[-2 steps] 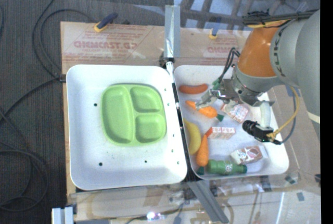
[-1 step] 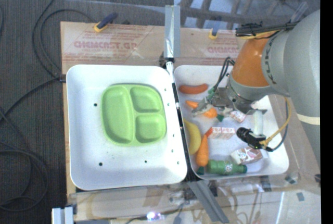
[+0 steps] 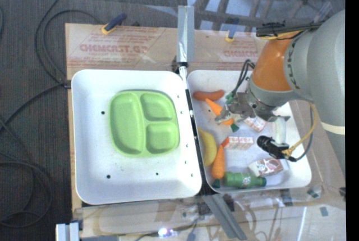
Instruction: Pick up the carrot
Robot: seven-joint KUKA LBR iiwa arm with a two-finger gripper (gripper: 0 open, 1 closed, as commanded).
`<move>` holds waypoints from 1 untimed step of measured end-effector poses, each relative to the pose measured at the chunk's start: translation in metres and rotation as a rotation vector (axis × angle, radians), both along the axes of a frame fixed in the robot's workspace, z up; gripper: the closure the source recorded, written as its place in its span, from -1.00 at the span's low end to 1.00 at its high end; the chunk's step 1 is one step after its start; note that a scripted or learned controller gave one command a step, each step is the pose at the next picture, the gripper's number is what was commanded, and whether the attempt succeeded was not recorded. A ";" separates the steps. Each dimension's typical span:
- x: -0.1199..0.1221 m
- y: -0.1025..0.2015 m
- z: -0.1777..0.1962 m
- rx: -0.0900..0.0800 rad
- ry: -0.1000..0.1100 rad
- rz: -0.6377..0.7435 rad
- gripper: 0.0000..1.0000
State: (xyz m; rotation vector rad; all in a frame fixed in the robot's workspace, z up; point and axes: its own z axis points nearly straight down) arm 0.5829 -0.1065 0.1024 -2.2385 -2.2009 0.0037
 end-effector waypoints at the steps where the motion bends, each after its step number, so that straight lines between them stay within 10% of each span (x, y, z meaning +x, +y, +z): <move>1: 0.052 0.067 0.081 -0.001 -0.002 0.089 1.00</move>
